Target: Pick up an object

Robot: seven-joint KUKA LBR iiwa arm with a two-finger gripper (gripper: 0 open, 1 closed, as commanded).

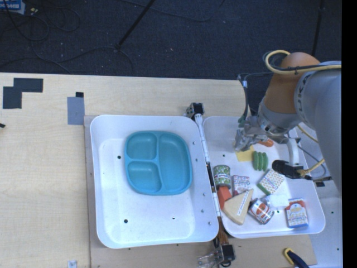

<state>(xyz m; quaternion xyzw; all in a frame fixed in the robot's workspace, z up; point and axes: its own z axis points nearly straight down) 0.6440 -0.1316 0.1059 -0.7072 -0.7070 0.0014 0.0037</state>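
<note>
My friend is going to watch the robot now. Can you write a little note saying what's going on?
Gripper: low in the right bin, at its far end, just above a small yellow piece. Whether its fingers are open or shut is hard to see, and nothing shows between them.
Things: green pieces, a small can, a cheese wedge, a carrot and little packets all lie in the right bin. The left bin holds a blue divided plate.
Done: nothing lifted yet.
Left: grab one thing and raise it.

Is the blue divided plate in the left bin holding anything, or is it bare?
Bare. The blue divided plate lies flat in the left bin, and all three of its compartments show plain blue with nothing in them.
</note>
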